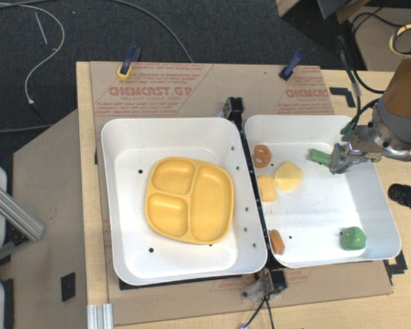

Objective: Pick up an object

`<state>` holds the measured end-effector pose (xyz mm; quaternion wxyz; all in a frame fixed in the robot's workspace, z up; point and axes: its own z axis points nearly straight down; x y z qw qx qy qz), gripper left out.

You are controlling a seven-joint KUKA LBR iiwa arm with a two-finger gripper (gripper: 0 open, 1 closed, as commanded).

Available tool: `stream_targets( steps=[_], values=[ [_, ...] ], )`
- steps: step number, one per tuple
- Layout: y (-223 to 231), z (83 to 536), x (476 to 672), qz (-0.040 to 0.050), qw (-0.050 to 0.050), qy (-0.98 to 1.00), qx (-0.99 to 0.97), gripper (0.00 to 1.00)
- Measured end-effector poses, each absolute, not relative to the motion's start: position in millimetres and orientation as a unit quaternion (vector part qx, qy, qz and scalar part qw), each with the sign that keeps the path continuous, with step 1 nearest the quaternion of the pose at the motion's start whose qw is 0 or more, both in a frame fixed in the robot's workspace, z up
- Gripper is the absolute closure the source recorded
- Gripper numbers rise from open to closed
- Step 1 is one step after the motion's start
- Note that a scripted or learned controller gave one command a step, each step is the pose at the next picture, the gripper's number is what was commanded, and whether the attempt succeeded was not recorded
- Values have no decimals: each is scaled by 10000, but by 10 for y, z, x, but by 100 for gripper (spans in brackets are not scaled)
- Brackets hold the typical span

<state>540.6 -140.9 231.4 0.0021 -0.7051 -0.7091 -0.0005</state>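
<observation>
In the right bin (380,204), near its upper edge, we see a small green piece (320,157) lying just to the left of the gripper (342,162), its right end meeting or hidden by the dark fingertips. We cannot tell from this slant whether the fingers are spread or pressed together, nor whether they touch the green piece.

Further left in the same bin lie a brown pretzel (262,155), a pale yellow chunk (288,177) and a flat yellow slice (267,188). An orange-brown piece (276,241) sits by the bin's lower left wall, and a green pepper (353,238) near its lower right corner.

The left bin (120,184) holds a yellow divided plate (190,199). Both bins rest on the bench (96,108).
</observation>
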Motion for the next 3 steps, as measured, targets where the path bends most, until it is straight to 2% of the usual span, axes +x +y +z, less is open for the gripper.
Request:
stream_targets(
  steps=[1, 2, 3],
  values=[
    [-801, 2259, 5384, -4, 26, -7095, -7047, 100],
    [-208, 2176, 5492, -4, 23, -7095, -7047, 100],
    [316, 2120, 5481, 5, 29, -7093, -7049, 100]
  ],
)
